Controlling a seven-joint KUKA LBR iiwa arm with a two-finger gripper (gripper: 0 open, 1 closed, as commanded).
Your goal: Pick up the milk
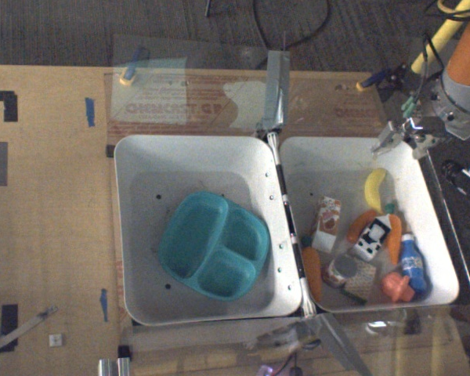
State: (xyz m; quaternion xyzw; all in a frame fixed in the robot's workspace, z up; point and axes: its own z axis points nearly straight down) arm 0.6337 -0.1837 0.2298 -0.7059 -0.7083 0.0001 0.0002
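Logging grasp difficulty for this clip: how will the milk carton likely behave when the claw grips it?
The milk carton, white with black patches, looks boxy and flat-sided, so probably rigid and unlikely to roll. It lies tilted against a carrot, so it may shift or slide when touched. The claw is at the bin's far corner, apart from it.

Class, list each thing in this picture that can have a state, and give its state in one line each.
Teal three-compartment plastic tray: flat in the left white bin, nothing in its compartments.
Small brown and white milk carton: lying in the right white bin, not gripped.
Yellow banana: lying loose in the right bin.
Blue bottle: on its side.
Claw: above the right bin's far right corner, holding nothing.
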